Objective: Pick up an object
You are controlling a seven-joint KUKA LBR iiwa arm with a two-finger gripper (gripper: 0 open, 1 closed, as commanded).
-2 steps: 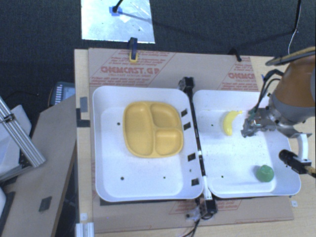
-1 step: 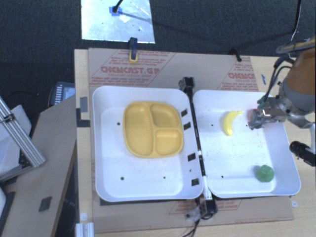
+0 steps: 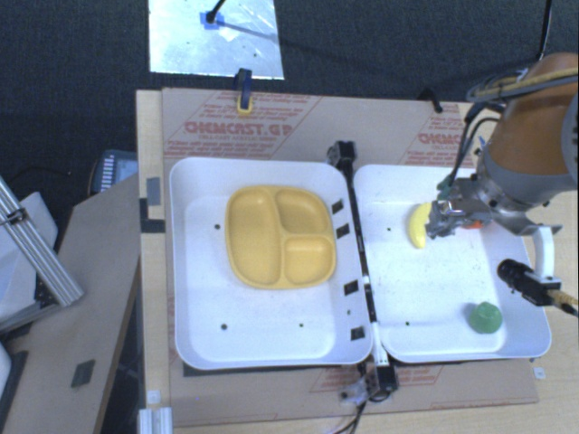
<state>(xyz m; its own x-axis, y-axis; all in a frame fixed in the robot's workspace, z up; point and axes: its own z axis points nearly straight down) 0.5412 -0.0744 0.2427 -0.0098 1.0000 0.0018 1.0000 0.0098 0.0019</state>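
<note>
A yellow banana-shaped object (image 3: 417,225) lies in the right bin (image 3: 425,333), near its upper middle. My gripper (image 3: 438,222) hangs just to its right, touching or nearly touching it; the arm comes in from the right edge. A small green object (image 3: 485,317) sits in the right bin's lower right corner, well apart from the gripper. A yellow divided plate (image 3: 278,236) lies in the left bin (image 3: 199,324).
A black bar with clips (image 3: 353,242) runs between the two bins. A black tool piece (image 3: 525,280) juts in at the right bin's right side. Bare bin floor lies around the middle of the right bin.
</note>
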